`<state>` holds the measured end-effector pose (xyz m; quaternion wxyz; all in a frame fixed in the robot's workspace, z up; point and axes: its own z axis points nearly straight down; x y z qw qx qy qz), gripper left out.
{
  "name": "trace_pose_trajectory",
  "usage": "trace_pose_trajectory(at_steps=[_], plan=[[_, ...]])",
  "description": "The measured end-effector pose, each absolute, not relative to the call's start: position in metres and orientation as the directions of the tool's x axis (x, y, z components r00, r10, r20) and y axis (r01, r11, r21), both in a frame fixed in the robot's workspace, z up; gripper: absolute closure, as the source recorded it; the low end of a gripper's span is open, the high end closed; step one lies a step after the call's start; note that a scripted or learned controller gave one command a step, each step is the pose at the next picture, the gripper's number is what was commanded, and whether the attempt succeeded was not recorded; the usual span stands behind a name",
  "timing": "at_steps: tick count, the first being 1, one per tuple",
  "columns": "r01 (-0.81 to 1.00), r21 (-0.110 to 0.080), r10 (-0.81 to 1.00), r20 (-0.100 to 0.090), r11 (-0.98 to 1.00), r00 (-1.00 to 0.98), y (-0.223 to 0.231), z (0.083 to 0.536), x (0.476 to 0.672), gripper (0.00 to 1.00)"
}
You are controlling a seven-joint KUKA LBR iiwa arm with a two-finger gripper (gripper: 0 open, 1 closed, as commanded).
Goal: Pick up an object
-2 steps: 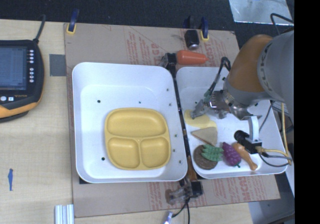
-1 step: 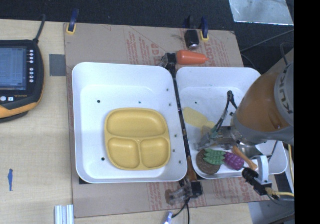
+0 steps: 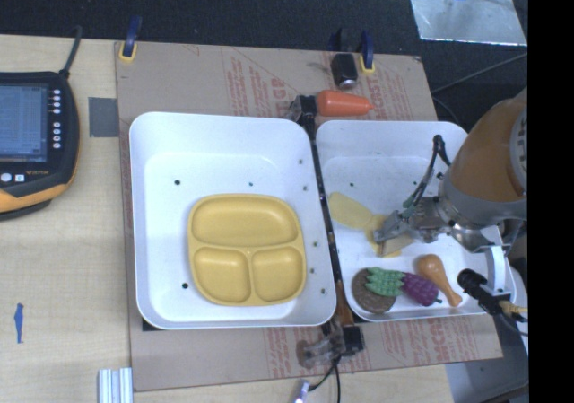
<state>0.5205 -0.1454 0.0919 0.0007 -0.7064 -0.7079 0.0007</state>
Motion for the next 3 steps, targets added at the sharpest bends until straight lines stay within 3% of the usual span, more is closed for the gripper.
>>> trace_pose_trajectory(at_steps=[1,2,3], plan=[[1.000,-0.004,1.000,0.001,0.004,-0.004,-0.152,0.092,0.517,0.00],[1.000,-0.006,1.000,0.001,0.006,-0.006,-0.129,0.091,0.517,0.00],[1.000,-0.005,1.000,0.000,0.008,-0.008,-0.131,0.102,0.518,1.00]])
